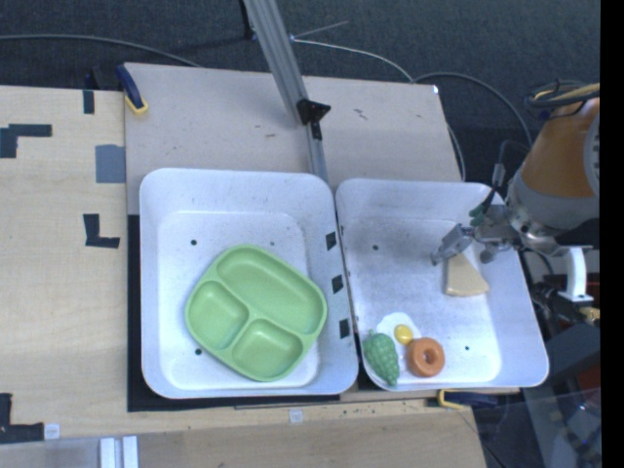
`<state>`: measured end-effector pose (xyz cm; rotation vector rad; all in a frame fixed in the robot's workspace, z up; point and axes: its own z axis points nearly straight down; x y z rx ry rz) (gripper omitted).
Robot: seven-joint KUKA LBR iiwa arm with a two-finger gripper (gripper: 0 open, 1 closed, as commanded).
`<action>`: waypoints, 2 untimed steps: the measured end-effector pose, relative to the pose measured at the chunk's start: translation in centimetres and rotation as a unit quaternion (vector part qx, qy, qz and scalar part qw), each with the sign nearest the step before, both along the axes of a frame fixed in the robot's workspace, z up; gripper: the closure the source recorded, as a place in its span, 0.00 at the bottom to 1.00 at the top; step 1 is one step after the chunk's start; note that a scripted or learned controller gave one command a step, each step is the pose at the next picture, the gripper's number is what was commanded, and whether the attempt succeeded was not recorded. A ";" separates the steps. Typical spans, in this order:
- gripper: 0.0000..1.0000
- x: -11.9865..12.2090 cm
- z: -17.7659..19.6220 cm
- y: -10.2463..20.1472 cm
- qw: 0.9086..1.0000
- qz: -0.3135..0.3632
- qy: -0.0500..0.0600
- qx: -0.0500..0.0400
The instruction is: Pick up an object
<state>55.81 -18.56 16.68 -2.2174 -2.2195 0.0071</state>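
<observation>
Green divided plate (255, 311) in left bin (156, 261), gripper (466, 245) above tan wedge (465, 280) in right bin (507, 349)

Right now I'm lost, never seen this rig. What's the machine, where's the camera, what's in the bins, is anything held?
One fixed camera looks down at a slant on a bench with two shallow white bins side by side. The machine is a grey robot arm with an orange band, reaching in from the right. Its two-finger gripper sits over the right bin, just above a tan wedge-shaped piece. I can't tell whether the fingers are open or shut, and nothing is visibly between them, so I wouldn't call anything held. Near the right bin's front edge lie a toy fried egg, a green bumpy item and an orange ring like a doughnut. The left bin holds a green divided plate.
</observation>
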 end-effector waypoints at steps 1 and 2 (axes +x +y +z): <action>0.00 -1.1 -5.7 -0.3 1.000 0.000 0.001 0.001; 0.00 -0.9 -7.4 -0.6 1.000 0.000 -0.007 -0.004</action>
